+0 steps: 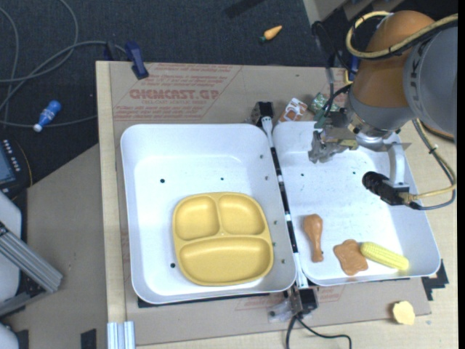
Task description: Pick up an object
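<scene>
The right bin (330, 187) holds a brown drumstick (314, 234), a flat brown piece of toy food (351, 256) and a yellow corn cob (384, 254), all near its front edge. My gripper (322, 148) hangs over the back part of this bin, well behind those three objects. Nothing shows between its fingers. The left bin (145, 158) holds a yellow divided plate (221, 237) with nothing on it.
The grey arm with its orange band (389, 57) reaches in from the upper right. A black cable connector (383, 186) hangs over the right bin. Small toys lie behind the bins at the back (294, 109). A yellow piece (402, 312) rests on the bench front right.
</scene>
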`<state>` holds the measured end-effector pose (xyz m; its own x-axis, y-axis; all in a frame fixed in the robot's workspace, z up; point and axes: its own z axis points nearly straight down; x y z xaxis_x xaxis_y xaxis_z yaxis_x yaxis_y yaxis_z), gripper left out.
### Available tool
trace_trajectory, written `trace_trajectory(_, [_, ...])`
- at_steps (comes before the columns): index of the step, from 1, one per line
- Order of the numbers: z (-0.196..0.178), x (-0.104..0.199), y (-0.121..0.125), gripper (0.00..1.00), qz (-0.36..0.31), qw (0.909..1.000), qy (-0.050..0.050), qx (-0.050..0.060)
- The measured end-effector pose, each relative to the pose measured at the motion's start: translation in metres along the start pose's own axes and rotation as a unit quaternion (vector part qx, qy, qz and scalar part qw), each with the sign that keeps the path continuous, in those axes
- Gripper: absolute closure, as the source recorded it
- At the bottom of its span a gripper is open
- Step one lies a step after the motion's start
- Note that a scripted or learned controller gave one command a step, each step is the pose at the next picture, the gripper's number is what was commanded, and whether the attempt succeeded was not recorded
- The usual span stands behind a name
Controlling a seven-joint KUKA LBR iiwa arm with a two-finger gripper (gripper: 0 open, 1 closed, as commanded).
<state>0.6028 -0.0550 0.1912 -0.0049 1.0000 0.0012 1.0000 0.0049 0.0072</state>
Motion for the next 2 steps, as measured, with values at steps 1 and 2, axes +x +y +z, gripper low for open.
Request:
trace_trajectory(1, [0.0064,-0.0332,-0.0080,1.00,0.004,1.0000,-0.001,0.005])
trace_trajectory(2, [0.0064,-0.0317,-0.0077,0.00,0.003,1.0000,0.000,0.004])
